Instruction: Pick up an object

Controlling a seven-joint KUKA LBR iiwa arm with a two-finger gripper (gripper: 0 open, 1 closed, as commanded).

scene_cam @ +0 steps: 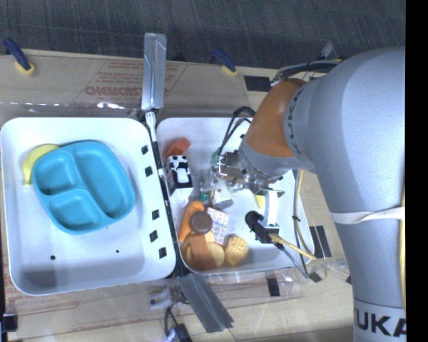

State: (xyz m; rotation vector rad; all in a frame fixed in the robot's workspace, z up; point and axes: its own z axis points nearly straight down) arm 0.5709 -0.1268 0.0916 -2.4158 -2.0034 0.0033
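My gripper reaches down into the right bin, above a heap of small things in its middle. Just below it lie an orange piece, a brown round disc and a small printed card. Tan bread-like pieces sit at the bin's near end. An orange-red item and a black-and-white block lie by the bin's left wall. The arm's wrist hides the gripper's tips.
The left bin holds a blue divided tray with a yellow banana-like thing tucked behind its far left corner. A grey divider stands between the bins at the back.
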